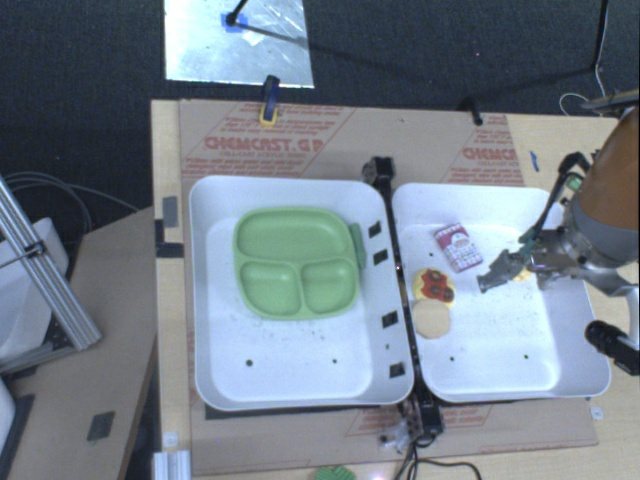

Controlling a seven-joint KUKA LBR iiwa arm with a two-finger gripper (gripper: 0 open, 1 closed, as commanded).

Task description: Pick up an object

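Left bin (215, 298) held a green divided plate (297, 263), sitting toward the bin's 12 o'clock half. Plate lay flat, long axis running 9-to-3, one wide compartment on the 12 o'clock side and two smaller ones on the 6 o'clock side. A darker green tab stuck out at its 3 o'clock edge.

Black clips ran down the seam between the two bins.

Right bin (500, 368) held three small things, all bunched in its 9-to-10 o'clock area. A pale round disc (432, 320) lay closest to the seam. Touching it at its 12 o'clock was a yellow toy with red patches (435, 286); shape too small to read, so no clear long axis. At the toy's 1 o'clock, apart from it, lay a small red and white packet (457, 246), flat, long axis tilted roughly 11-to-5.

Gripper (492, 278) hung over the middle of the right bin, at 3 o'clock from the yellow toy and 4 o'clock from the packet, near both but touching neither. It pointed toward 8 o'clock, the arm (610, 208) coming in from 3 o'clock. Nothing visible between the fingers. Finger spread: couldn't tell, tips were a dark blur.

A yellow scrap (522, 273) showed just behind the gripper; couldn't tell whether it was part of the tool or lying in the bin.
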